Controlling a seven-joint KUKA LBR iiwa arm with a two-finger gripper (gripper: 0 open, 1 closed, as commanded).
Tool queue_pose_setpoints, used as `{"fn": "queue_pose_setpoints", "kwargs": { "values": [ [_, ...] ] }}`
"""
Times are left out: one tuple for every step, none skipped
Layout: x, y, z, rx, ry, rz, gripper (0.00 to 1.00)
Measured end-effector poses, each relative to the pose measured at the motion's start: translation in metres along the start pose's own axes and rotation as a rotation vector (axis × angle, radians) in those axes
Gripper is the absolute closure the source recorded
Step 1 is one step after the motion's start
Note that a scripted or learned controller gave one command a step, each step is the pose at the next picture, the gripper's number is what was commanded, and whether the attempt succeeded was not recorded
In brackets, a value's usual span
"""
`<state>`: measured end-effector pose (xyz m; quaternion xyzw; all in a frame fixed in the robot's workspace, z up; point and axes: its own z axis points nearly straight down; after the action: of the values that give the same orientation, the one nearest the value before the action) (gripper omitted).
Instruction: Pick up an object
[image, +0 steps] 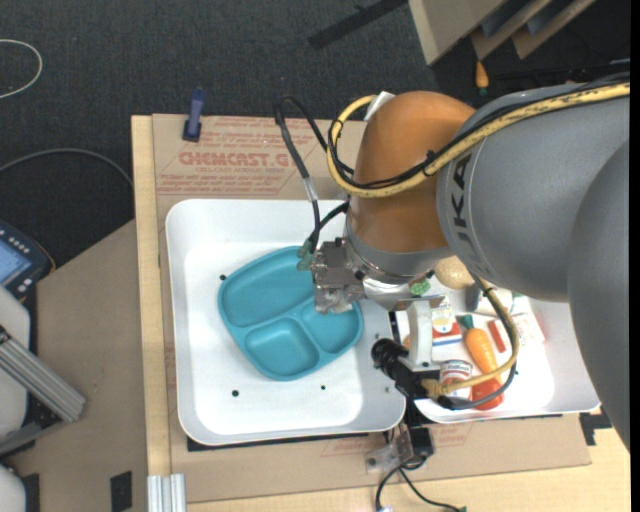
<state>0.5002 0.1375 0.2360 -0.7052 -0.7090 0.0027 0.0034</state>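
Camera view, from above at a slant. The grey arm (540, 190), with its orange band (405, 170) above the wrist, reaches in from the right and ends over the left white bin (195, 330). The gripper (333, 298) is low over the right-hand rim of a teal divided plate (268, 315). Its metal body overlaps the plate's edge where the upper compartment meets the right-hand one. The wrist hides the tip, so it cannot be told whether the gripper is spread or pressed together, or whether it touches the plate.

The plate has three compartments and lies flat on the floor of the left bin, roughly at its centre and apart from all four walls. A few small dark specks (235, 392) dot the bin floor around it.

The right white bin (565, 395) is largely covered by the arm. In its visible part lie an orange toy carrot (481, 347), a white carton (425, 335) just left of the carrot, a small can with a red label (456, 373) below them, and a red item (488, 392) near the front wall. A pale beige rounded object (452, 270) shows at the wrist's edge.

Both bins rest on a brown board (230, 160) with red print. A small blue object (193, 115) lies at its far left corner.
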Motion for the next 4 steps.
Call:
{"fn": "queue_pose_setpoints", "kwargs": {
  "values": [
    [0.002, -0.021, -0.140, -0.024, 0.005, 0.002, 1.00],
    [0.002, -0.021, -0.142, -0.011, -0.001, 0.003, 1.00],
    [0.002, -0.021, -0.152, -0.013, -0.001, 0.003, 1.00],
    [0.003, -0.021, -0.163, -0.016, -0.001, 0.002, 1.00]
  ]
}}
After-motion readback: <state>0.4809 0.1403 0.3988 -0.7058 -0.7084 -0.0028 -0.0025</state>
